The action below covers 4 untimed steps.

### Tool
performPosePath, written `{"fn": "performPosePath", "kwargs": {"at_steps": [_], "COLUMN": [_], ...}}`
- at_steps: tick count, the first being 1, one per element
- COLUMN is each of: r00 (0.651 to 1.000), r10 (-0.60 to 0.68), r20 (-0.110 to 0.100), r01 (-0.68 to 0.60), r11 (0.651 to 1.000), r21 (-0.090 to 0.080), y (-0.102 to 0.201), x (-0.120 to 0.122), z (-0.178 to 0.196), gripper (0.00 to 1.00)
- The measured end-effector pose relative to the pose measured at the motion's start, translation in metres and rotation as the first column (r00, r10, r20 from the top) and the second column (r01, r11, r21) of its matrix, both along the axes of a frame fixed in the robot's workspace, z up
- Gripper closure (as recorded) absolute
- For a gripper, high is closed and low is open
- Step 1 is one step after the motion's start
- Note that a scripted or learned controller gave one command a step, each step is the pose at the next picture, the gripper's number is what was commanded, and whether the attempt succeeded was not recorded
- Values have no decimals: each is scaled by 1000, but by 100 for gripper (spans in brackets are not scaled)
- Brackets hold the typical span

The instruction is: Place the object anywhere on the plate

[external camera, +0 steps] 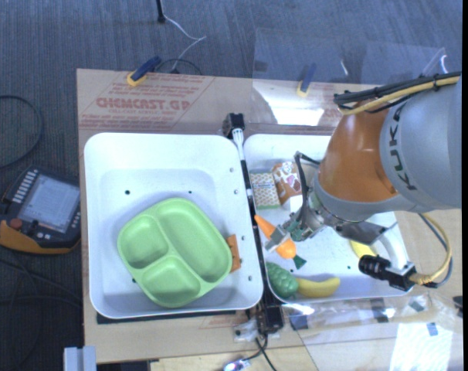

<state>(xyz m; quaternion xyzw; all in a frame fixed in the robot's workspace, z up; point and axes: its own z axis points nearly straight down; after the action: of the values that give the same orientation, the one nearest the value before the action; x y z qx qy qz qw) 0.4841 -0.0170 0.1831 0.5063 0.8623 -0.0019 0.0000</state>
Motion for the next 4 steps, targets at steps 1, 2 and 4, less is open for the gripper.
{"fn": "performPosePath", "kwargs": {"at_steps": [1, 2, 4], "r00": [1000, 1000, 1000], "r10": [0, 1, 2], "r20": [0, 1, 2], "r01": [0, -1, -2], "r11": [1000, 1000, 1000], "r21": [0, -1, -3], "y": [0, 0, 0], "x": [0, 1, 3], "z": [0, 9, 18], "gripper": [0, 100, 100]}}
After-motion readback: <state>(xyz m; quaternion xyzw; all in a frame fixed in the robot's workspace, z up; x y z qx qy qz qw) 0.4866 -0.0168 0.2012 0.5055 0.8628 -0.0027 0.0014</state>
